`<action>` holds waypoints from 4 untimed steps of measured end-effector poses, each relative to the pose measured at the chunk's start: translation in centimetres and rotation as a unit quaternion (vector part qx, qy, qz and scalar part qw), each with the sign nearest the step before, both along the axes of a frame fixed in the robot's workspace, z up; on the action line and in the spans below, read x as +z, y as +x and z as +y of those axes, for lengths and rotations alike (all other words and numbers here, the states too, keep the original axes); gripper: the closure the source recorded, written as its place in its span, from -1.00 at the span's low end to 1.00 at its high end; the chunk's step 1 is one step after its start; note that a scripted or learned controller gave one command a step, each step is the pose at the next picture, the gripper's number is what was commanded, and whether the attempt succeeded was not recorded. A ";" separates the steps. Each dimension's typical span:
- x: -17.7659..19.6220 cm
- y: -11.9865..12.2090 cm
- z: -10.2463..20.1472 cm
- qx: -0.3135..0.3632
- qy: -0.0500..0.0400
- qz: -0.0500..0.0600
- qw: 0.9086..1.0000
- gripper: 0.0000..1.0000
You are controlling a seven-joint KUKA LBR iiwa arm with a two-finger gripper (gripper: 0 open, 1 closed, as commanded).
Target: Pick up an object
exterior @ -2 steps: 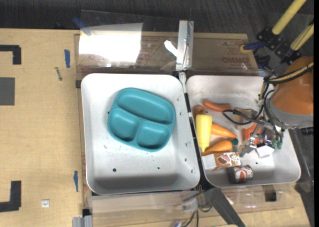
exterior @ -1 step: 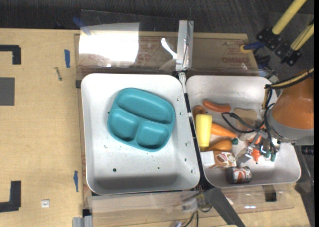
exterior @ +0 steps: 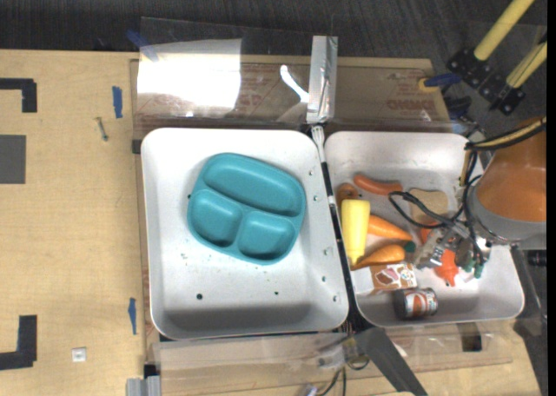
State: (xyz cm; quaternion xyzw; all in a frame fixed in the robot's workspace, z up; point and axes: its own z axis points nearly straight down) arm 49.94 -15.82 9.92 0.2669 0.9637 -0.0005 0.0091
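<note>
The arm reaches in from the right, its orange band above the right bin (exterior: 512, 294), and the claw (exterior: 452, 251) hangs low among the clutter there; wires hide it, so whether it is wide or narrow cannot be told. Just left of it lie a yellow block (exterior: 354, 222), orange carrot-like pieces (exterior: 387, 229) and a small can (exterior: 415, 302). The left bin (exterior: 174, 299) holds a teal divided tray (exterior: 247, 207).
</note>
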 end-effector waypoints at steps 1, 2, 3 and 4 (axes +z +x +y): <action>17.0 1.1 1.9 -0.050 0.003 0.003 0.999 1.00; 13.6 3.9 5.7 -0.034 0.004 0.011 0.999 1.00; 12.9 6.2 8.9 -0.045 0.003 0.009 0.999 1.00; 12.9 9.4 9.7 -0.025 0.003 0.008 1.000 1.00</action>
